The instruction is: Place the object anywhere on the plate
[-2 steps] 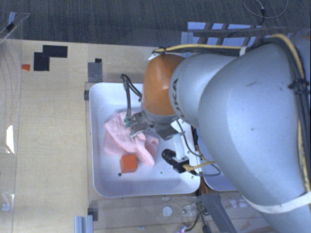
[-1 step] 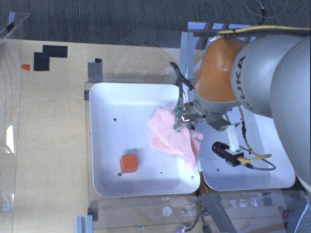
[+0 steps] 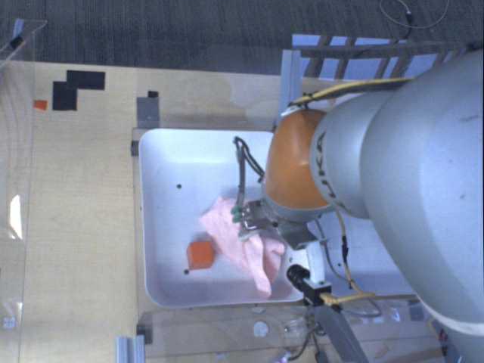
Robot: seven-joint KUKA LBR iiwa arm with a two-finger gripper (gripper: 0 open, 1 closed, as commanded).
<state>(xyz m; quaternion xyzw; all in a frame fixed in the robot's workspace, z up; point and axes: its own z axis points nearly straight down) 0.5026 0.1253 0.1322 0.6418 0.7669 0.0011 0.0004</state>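
A small orange-red block (image 3: 200,255) lies on the floor of the left white bin (image 3: 162,203), toward its near left corner. Just right of the block, a pink crumpled sheet-like item (image 3: 242,252) stretches from the bin's middle to its near wall. My gripper (image 3: 246,219) hangs right over the upper part of the pink item, under the orange wrist band (image 3: 295,165). The gripper is about a block's width right of and beyond the block. The arm's body covers the gripper's lower end and the bin's right side.
The big grey arm (image 3: 408,203) covers the right of the view, including the second bin. Black cables (image 3: 240,165) run along the wrist. Wooden bench (image 3: 76,203) lies left of the bin, with black markers (image 3: 76,88) at the far left.
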